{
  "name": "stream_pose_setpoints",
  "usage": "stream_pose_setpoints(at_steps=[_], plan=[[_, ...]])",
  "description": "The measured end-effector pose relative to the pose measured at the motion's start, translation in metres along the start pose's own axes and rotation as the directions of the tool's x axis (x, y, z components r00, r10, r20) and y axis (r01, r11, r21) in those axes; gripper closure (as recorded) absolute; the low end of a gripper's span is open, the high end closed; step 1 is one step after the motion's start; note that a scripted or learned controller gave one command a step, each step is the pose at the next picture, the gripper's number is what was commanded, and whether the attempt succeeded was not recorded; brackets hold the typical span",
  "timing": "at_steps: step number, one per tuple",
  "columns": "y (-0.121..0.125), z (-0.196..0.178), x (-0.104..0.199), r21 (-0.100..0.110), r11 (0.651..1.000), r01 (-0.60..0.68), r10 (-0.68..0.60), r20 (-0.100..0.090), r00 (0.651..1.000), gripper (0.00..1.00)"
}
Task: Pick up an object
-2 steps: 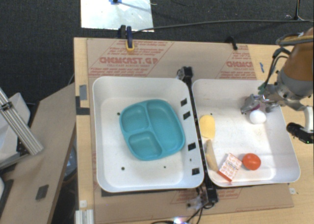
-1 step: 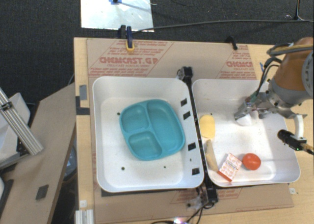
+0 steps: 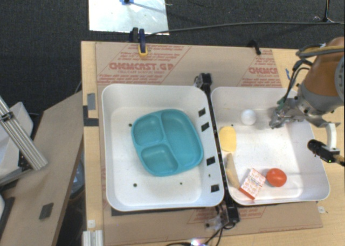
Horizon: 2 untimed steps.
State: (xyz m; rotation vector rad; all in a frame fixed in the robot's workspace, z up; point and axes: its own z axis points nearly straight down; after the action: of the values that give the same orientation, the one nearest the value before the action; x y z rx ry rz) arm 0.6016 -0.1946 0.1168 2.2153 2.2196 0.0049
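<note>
arm (image 3: 323, 78) comes in from 3 o'clock, hand (image 3: 280, 117) low over the right bin (image 3: 302, 148), near its 1 o'clock corner. finger spread: cannot tell from this angle (too small and dark against the bin wall), and nothing visible between them.

right bin contents:
- white ball (image 3: 248, 117) at 11 o'clock, just beside the hand on its 9 o'clock side, apart from it
- yellow piece (image 3: 228, 139) against the 9 o'clock wall
- tan stick (image 3: 232, 170) directly below it at 7 o'clock, lying along the wall
- red-and-white packet (image 3: 252, 182) at 6 o'clock, tilted
- red tomato (image 3: 276, 177) just beside the packet, toward 5 o'clock

left bin (image 3: 121, 132) holds a teal divided plate (image 3: 167, 141), three compartments, sitting roughly centre, slightly rotated.

both bins sit side by side on the cardboard-covered tabletop (image 3: 161, 62).
</note>
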Motion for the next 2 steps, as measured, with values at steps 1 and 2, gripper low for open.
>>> stream_pose_setpoints(at_steps=[1,2], plan=[[-0.003,-0.053,-0.006,-0.001,1.0,-0.002,0.002,0.001,1.0,1.0],[-0.006,-0.116,-0.001,-0.002,1.0,0.003,-0.003,0.001,1.0,1.0]])
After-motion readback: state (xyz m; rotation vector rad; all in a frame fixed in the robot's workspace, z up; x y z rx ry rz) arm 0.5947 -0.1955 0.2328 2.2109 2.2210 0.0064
